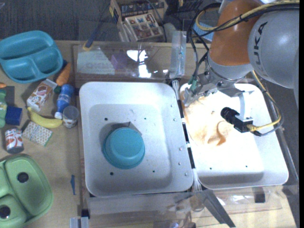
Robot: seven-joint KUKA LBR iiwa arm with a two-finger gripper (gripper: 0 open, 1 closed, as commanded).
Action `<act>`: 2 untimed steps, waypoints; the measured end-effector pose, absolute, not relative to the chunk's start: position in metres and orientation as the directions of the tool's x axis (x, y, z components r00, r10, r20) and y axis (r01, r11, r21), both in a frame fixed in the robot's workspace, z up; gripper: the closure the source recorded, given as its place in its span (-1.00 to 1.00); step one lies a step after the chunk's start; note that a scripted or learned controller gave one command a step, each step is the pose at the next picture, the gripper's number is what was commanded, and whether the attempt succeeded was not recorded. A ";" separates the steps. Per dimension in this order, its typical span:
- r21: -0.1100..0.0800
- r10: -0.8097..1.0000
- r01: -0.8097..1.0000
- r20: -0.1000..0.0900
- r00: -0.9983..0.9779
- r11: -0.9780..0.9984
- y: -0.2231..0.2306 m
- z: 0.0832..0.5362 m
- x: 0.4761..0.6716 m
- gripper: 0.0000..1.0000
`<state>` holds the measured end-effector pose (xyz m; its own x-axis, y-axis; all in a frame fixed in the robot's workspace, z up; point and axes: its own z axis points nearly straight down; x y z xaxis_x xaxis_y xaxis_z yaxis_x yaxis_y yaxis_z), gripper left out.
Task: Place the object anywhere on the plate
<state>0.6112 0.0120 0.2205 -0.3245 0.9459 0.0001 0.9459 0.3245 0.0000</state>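
A: Where is the pincer (194, 93) sitting?

B: It is hanging low over the upper left corner of the right bin (266, 172), under the orange-banded wrist. I cannot tell what state it is in; glare is washing that corner out.

A: And the object?

B: An orange-tan thing (219, 131) is lying on the right bin's floor, near the middle, apart from the pincer. Its shape is blurring into the bright white.

A: The plate?

B: I am taking the round blue dish (124, 147) in the left bin (156, 103) to be it, well apart from the object.

A: What could go wrong?

B: I judge that the flat, pale object could be slipping out of a grasp, or catching on the wall between the bins.

A: The surroundings?

B: The wooden worktop (61, 160) is carrying a banana (43, 119), a blue tray (31, 56), a green tray (21, 191) and small packets at the left.
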 end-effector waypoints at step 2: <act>0.003 0.796 0.796 -0.002 -0.605 0.605 0.128 0.173 0.557 1.00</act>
<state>0.5573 0.1281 0.1734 -0.6046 0.7965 -0.0019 0.7965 0.6046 0.0028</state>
